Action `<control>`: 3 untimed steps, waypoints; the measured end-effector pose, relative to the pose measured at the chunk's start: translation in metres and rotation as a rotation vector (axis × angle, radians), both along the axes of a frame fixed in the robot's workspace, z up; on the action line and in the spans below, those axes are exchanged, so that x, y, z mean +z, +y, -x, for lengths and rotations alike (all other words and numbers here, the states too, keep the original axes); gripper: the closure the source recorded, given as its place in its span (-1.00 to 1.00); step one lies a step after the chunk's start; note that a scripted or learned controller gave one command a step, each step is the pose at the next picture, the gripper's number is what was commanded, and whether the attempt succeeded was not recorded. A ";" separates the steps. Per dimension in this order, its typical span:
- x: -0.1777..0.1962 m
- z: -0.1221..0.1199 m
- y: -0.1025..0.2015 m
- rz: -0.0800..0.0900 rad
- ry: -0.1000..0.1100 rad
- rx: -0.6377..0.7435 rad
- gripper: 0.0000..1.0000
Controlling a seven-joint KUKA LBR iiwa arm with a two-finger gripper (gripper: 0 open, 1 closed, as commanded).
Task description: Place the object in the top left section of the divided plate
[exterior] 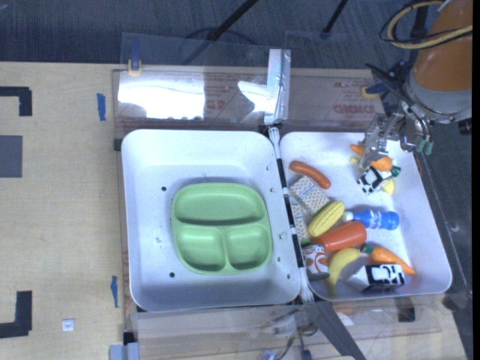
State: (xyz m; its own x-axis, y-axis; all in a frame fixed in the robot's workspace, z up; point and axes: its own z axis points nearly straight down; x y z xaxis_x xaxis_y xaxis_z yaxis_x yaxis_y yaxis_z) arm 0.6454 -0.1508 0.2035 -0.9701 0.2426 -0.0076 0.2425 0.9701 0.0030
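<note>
The green divided plate (pixel 220 226) lies in the left bin (pixel 142 201), with one wide section at the far side and two smaller ones nearer me. My gripper (pixel 377 148) hangs over the far right corner of the right bin (pixel 435 238). It sits directly above and close to a small black, white, orange and yellow toy (pixel 375 177). A small orange piece (pixel 359 150) shows beside the gripper on its left. I cannot make out whether anything is held.
The right bin holds several toy foods: a red sausage (pixel 310 173), a corn cob (pixel 326 217), a blue bottle (pixel 373 218), a red-orange vegetable (pixel 341 236), a banana (pixel 343 262), a carrot (pixel 391 258). A ridge (pixel 283 201) divides the bins. A clear panel (pixel 195 88) stands behind.
</note>
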 end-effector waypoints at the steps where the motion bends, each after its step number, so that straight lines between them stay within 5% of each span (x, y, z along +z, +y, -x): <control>1: -0.104 0.038 0.023 0.001 0.004 0.200 1.00; 3: -0.114 0.031 0.052 0.015 -0.001 0.939 1.00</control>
State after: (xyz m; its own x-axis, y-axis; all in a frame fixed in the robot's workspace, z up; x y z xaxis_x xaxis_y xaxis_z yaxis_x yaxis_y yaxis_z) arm 0.6140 -0.0992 0.0897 -0.7689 -0.6393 -0.0059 -0.6393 0.7689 -0.0112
